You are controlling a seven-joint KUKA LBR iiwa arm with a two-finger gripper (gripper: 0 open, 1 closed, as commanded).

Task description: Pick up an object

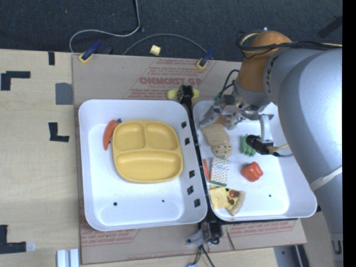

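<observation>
The grey arm reached in over the right bin, its gripper low at that bin's upper left corner, right above a tan cracker; whether it was open or closed could not be told. The left bin held a yellow divided plate with a carrot beside it. In the right bin lay a pizza slice, a patterned packet, a red pepper and a green piece.

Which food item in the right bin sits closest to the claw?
The tan cracker-like piece, just below the claw. The red pepper and pizza slice lie farther toward the bin's near edge.
</observation>
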